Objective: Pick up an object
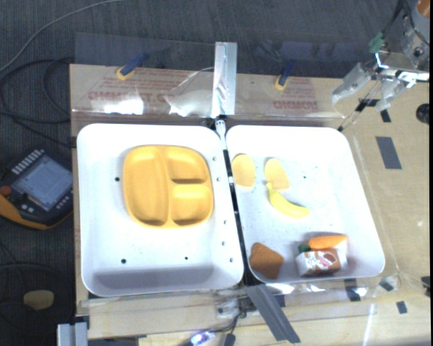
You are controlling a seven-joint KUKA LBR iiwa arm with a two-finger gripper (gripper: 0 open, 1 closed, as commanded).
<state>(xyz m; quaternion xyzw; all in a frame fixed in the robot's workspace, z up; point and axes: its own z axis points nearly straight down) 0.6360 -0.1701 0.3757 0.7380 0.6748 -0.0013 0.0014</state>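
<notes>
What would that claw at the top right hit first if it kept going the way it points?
Probably the bare bench beside the right bin. The gripper seems aimed down-left outside the bin's corner, though depth is hard to judge here.

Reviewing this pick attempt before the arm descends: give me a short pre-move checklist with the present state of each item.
1. Gripper above the bench, outside both bins: ok.
2. Nothing between its fingers: ok.
3. Right bin holds targets: banana, two pale yellow pieces, brown piece, small carton: ok.
4. Banana lies apart from its neighbours: cannot tell, its upper end meets one yellow piece.
5. Brown piece away from the bin wall: not ok.
6. Yellow tray sits alone in the left bin: ok.
</notes>
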